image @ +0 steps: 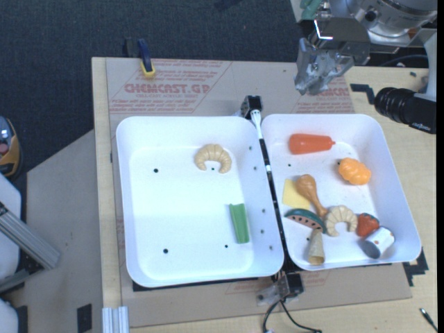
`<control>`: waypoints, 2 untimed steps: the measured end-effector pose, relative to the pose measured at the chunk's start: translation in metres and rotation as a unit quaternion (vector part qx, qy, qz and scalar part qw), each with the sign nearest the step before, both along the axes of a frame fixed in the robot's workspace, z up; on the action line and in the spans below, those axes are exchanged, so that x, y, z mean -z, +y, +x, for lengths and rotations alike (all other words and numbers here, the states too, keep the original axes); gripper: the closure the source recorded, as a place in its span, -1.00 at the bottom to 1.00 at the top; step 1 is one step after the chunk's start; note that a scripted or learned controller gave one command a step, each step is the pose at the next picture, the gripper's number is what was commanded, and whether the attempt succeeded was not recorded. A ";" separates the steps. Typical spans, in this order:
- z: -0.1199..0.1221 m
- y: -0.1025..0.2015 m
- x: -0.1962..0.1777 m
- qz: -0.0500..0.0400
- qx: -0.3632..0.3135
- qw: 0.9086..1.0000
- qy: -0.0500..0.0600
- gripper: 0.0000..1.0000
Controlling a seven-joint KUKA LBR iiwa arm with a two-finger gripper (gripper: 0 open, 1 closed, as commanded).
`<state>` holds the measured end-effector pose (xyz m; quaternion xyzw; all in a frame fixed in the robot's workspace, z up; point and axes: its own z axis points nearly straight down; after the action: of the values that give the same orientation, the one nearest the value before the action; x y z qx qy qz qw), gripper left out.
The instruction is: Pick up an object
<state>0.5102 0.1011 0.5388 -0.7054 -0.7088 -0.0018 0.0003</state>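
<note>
While the claw hangs beyond the right bin, its state impossible to tell, nothing is picked yet

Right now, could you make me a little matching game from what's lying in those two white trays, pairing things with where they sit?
Things:
1. croissant
2. green stick
3. orange carrot
4. white cup

Places:
A. right bin, far end near the divider
B. left bin, near right part
C. right bin, near right corner
D. left bin, far middle

Pairs: 1-D, 2-B, 3-A, 4-C
</note>
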 end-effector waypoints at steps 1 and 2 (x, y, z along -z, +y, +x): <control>0.091 -0.048 0.004 -0.003 0.005 1.000 -0.002 1.00; 0.062 0.040 0.148 -0.002 -0.002 1.000 0.010 1.00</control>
<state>0.5722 0.1412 0.3905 -0.7038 -0.7104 0.0065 0.0058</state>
